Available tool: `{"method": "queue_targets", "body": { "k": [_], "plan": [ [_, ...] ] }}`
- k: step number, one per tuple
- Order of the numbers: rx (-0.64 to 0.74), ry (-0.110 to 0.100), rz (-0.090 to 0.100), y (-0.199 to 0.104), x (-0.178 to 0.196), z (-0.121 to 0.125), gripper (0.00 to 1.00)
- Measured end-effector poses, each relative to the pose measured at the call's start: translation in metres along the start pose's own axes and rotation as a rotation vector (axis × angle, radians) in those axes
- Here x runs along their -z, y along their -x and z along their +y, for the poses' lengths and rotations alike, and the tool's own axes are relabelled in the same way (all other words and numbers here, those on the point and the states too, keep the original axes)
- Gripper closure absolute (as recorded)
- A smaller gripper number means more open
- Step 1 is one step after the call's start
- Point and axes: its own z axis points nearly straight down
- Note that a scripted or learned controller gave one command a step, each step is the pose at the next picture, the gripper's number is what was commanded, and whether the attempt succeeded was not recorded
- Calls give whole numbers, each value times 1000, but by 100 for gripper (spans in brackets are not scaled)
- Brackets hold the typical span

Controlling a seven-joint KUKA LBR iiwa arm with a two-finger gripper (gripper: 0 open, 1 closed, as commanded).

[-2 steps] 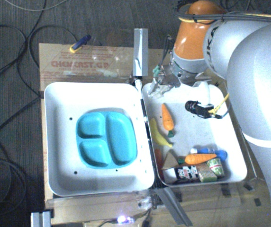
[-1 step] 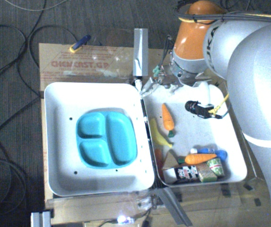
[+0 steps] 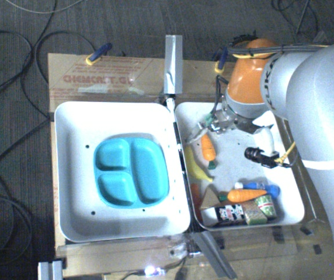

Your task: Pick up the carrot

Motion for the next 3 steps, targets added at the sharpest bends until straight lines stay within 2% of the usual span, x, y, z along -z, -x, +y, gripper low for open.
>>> {"method": "queue_targets", "body": {
  "k": [1,2,3],
  "plan": [
    [-1,0,5,-1,8,0,100],
    [98,0,2,-63,91,-10,100],
    [387,-1,2,-87,91,-81,100]
  ]
}}
